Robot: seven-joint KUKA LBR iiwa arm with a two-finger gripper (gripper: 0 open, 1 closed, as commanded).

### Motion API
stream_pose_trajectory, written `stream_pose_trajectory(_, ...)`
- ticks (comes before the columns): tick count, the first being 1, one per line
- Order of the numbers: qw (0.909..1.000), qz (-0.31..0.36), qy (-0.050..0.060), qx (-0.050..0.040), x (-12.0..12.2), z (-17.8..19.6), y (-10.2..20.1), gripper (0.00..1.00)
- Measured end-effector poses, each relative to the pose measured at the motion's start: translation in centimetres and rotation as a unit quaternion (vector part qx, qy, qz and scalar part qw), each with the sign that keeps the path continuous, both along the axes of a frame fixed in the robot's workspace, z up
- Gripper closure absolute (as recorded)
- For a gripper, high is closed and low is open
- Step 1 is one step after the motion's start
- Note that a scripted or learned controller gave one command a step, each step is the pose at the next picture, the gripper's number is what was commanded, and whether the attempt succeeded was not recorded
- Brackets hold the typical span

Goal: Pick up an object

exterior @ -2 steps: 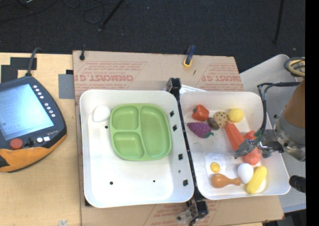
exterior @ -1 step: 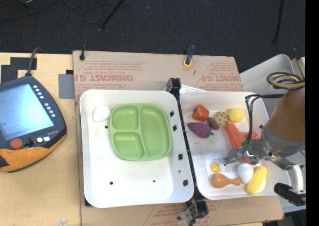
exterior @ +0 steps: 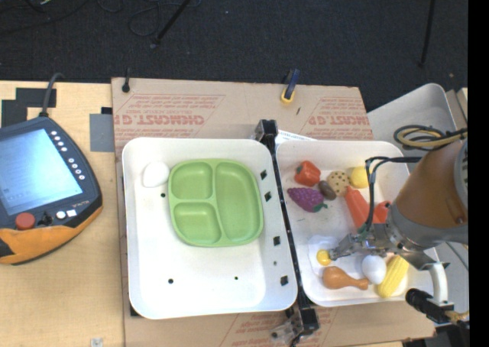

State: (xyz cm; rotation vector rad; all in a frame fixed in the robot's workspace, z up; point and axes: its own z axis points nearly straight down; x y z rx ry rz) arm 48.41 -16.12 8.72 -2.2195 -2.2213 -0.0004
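Note:
My gripper (exterior: 354,247) is low in the right bin (exterior: 306,280), reaching in from the right. It hovers among toy foods: an orange carrot (exterior: 356,205) just behind it, a white egg (exterior: 374,268) and a yellow corn cob (exterior: 393,277) in front of it, and a brown drumstick (exterior: 343,280) at the near edge. A small yellow piece (exterior: 324,257) lies to its left. Farther back are purple grapes (exterior: 306,199), a red pepper (exterior: 308,173), a speckled cookie (exterior: 337,182) and a yellow lemon (exterior: 357,177). I see nothing lifted.
The left bin (exterior: 199,284) holds a green divided plate (exterior: 215,202) and a white oval object (exterior: 154,175) at its back left. A teach pendant (exterior: 42,181) lies on the bench to the left. Black clips line the divider (exterior: 276,215) between the bins.

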Motion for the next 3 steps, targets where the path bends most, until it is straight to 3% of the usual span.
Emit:
stream_pose_trajectory(1,1.0,-0.003,-0.001,0.0013,0.0,1.2,-0.2,1.0)
stream_pose_trajectory(3,1.0,0.0,-0.002,-0.0007,0.4,10.9,0.8,1.0)
